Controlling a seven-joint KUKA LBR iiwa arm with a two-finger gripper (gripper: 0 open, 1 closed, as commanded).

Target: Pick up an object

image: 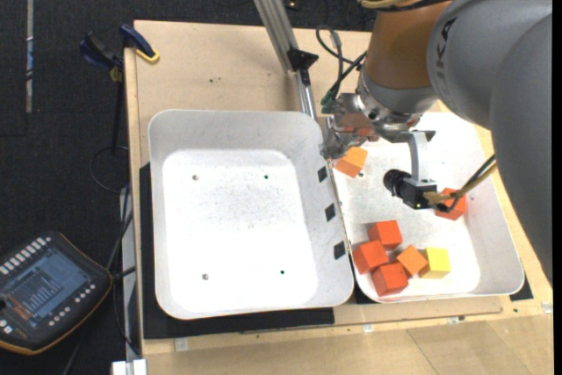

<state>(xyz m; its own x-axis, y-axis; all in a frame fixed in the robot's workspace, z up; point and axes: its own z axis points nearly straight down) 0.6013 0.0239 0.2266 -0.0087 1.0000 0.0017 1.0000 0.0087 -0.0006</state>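
Note:
My gripper (349,152) hangs over the far left part of the right bin (492,277), close to the wall between the two bins. A light orange block (353,162) sits tilted between its fingertips, and the gripper is shut on it. A red-orange block (454,206) lies at mid right in the same bin. Near the front of that bin are three red blocks (385,234), (369,256), (390,278), an orange block (412,260) and a yellow block (437,261), packed close together.
The left bin (162,189) stands beside the right one, with their rims touching. A slanted metal pole (272,4) rises behind the bins. A handheld pendant (44,290) lies off the bench at the lower left.

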